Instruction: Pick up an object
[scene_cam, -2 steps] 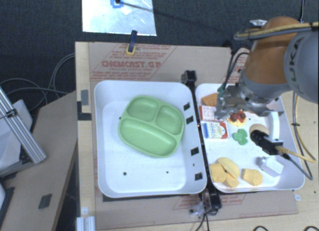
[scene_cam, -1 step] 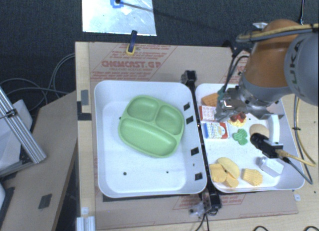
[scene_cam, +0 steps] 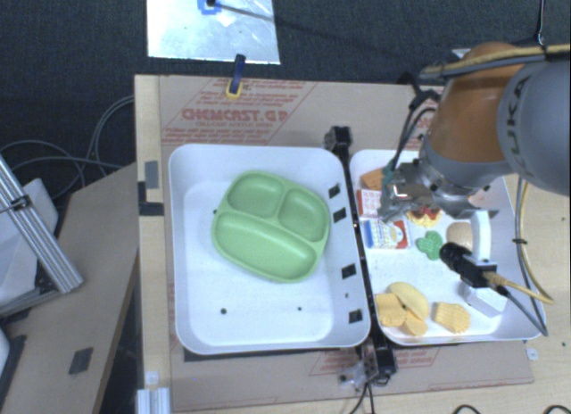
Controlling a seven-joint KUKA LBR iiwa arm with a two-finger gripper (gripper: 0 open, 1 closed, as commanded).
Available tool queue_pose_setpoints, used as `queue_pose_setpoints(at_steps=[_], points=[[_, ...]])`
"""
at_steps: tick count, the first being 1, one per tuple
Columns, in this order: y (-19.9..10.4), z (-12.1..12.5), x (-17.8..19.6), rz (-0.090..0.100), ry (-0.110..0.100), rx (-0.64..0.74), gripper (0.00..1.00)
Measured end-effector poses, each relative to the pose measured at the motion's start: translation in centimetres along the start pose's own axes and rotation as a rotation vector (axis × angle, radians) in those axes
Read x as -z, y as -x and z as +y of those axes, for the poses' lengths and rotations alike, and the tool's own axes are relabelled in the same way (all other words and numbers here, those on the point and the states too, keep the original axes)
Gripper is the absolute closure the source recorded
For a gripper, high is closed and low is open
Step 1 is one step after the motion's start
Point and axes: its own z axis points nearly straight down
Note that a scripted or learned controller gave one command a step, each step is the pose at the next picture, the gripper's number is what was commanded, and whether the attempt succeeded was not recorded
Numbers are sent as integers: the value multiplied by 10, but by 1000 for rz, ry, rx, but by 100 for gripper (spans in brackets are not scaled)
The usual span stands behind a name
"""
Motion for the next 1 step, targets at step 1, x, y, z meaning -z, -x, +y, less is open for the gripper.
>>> queue_pose_setpoints(at_steps=[1], points=[[8,7,15,0,3,-4,100]])
